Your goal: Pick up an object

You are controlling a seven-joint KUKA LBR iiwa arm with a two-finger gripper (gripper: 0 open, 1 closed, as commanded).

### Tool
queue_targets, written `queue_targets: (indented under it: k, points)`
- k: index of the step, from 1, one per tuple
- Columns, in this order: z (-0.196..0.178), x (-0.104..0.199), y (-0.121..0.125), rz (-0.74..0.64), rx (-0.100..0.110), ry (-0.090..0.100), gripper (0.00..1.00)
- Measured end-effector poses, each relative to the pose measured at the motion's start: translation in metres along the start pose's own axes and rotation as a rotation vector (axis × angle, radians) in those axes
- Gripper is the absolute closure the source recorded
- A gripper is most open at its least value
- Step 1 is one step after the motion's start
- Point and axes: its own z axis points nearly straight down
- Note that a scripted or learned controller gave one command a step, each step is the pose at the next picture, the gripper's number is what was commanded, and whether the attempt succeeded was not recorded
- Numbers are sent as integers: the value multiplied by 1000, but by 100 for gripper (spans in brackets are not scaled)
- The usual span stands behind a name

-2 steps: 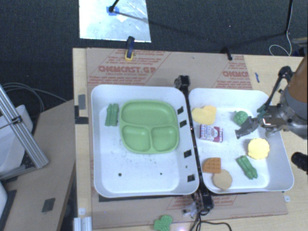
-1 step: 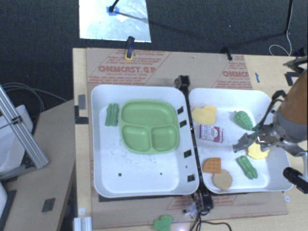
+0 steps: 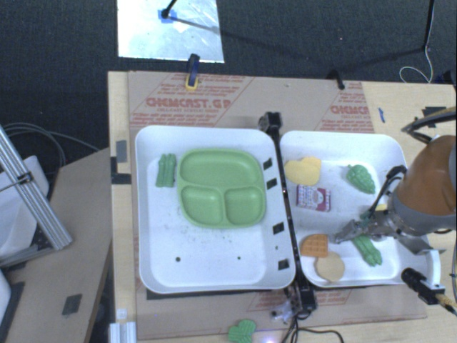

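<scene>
The right bin [image 3: 341, 136] holds several toy foods: a yellow piece [image 3: 303, 170], a green leafy piece [image 3: 360, 178], a pink and white carton [image 3: 313, 198], a brown waffle-like round [image 3: 314, 246], a tan disc [image 3: 330, 268] and a green pod-like piece [image 3: 368, 250]. My gripper [image 3: 348, 231] reaches in from the right and sits low in this bin's front half. It is just above the green pod-like piece and to the right of the brown round. The orange-banded wrist [image 3: 428, 191] hides the bin's right side.
The left bin [image 3: 207, 256] holds a green divided plate [image 3: 220, 188] and a small green bean bundle [image 3: 166, 170] by its left wall. A black divider [image 3: 282, 191] runs between the bins. A green toy [image 3: 243, 330] lies off the bench in front.
</scene>
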Motion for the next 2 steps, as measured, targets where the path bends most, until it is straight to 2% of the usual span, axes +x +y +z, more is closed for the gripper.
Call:
queue_targets:
  k: [1, 2]
  points:
    - [-13, 0, 1, -1, -2, 0, 100]
    - [-2, 78, 46, -11, 0, 5, 100]
